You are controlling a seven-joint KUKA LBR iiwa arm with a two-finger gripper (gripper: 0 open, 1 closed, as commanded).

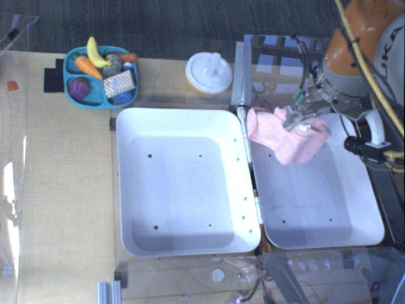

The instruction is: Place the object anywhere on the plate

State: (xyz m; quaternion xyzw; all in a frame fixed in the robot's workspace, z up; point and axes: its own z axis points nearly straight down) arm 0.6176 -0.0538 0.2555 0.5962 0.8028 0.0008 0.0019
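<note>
- The pink cloth lies crumpled at the back of the right bin, with one edge over the wall next to the left bin.
- The end effector sits right on top of the cloth. I cannot tell if it has a grip on it.
- The blue plate with toy food is far off to the left on the worktop.
- The cloth stretches mostly left to right.

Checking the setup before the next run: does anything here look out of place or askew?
Yes. The pink cloth lies crumpled at the far-left corner of the right bin, one edge draped up against the bin's wall rather than flat. The gripper sits right over it. The blue plate stands outside both bins, crowded with toy food.
</note>
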